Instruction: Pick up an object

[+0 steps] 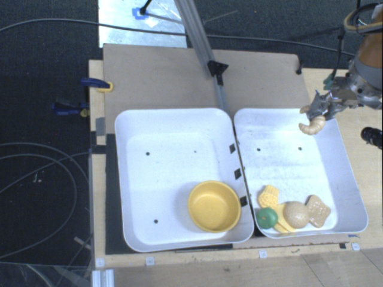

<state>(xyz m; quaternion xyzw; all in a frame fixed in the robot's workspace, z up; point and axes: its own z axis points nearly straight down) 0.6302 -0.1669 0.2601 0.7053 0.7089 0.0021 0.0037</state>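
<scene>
My gripper (pixel 318 112) hangs over the far right corner of the right bin (pixel 281 142). A pale tan curved piece (pixel 312 125), shaped like a small croissant, sits between its fingers, lifted above the bin floor. At the near end of the right bin lie a yellow ridged piece (pixel 269 194), a green ball (pixel 267 218), a tan round piece (pixel 295 214) and a tan biscuit-like piece (pixel 318 210). A yellow bowl (pixel 214 205) stands upright in the near right part of the left bin (pixel 155 148).
A slanted grey pole (pixel 197 34) runs down to the bench behind the bins and ends near the divide between them. Blue and yellow clamps (pixel 90 94) grip the bench's left edge. Cables lie on the floor at left.
</scene>
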